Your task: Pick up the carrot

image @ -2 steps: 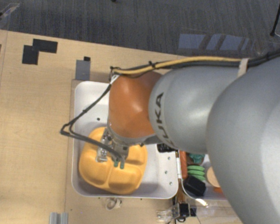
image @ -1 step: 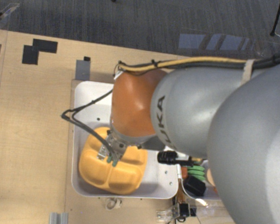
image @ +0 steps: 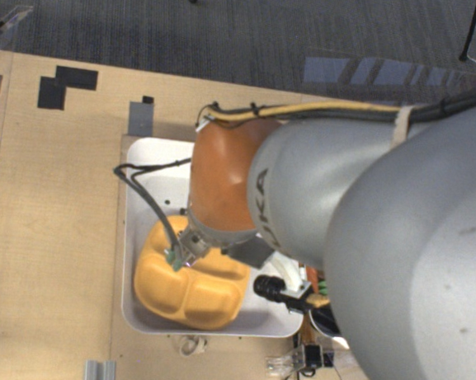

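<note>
Now the big grey arm (image: 366, 238) reaches in from the right and covers much of the view. Its orange band (image: 223, 175) sits over a shallow white bin (image: 136, 217) on the wooden bench (image: 42, 251). Below the band, the pincer (image: 181, 257) points down to the left, right over a big yellow lumpy thing (image: 188, 292) that lies in the near part of the bin (it looks soft, like a fat squash or a bun). The pincer's tip is so small and dark that I cannot tell how it stands. A black cable (image: 143, 187) loops from the arm across the bin's white floor. A little bit of orange with green (image: 318, 281) peeks out just under the arm, to the right of the yellow thing. It may be the carrot, but most of it is hidden, so I cannot be sure. Black patches (image: 65, 85) mark the far side of the bench.
</note>
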Tool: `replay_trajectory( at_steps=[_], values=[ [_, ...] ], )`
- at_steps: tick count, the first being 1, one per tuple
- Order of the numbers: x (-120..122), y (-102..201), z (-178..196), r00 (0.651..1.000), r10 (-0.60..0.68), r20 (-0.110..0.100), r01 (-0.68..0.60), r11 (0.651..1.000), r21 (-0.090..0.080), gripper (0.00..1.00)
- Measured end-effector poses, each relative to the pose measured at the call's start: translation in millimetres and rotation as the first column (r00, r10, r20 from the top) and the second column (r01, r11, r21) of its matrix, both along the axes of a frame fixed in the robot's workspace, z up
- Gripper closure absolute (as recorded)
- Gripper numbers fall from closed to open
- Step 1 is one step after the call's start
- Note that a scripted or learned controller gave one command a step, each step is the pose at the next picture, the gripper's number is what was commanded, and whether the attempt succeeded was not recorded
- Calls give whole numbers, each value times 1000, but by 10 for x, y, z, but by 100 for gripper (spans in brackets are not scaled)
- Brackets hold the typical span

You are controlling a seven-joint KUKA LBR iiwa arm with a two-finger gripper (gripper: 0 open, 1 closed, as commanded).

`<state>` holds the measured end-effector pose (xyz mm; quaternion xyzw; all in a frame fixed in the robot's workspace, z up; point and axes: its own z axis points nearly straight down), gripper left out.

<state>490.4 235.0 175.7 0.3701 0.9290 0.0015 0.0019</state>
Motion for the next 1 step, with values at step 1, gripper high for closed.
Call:
replay_trajectory(
  at_steps=[1],
  values=[
    [-22, -81, 166, 922, -387, 0, 387, 922, 2, 100]
  ],
)
